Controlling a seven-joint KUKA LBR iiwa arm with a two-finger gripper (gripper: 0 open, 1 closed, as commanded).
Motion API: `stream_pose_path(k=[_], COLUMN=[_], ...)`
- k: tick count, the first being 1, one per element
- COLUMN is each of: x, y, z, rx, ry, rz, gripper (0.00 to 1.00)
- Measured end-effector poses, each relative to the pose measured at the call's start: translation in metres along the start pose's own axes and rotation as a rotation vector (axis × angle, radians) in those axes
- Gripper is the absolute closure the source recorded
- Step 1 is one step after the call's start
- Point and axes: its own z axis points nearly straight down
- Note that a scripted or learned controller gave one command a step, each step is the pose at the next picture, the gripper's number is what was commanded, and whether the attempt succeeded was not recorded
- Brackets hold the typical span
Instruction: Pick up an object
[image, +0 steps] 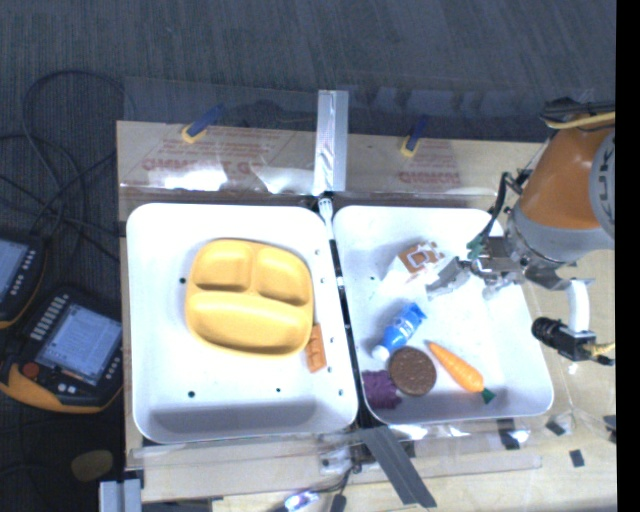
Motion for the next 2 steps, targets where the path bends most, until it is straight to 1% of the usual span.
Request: stream_pose_path(k=[1,2], x=[-0.05,-0.036], y=[0.037,0.052], z=[0.058,0.095], rx=[-0.001,-0.011], ry=[-0.003,-0.006], rz=[-0.206,-0.155], gripper=[0.0,0.0])
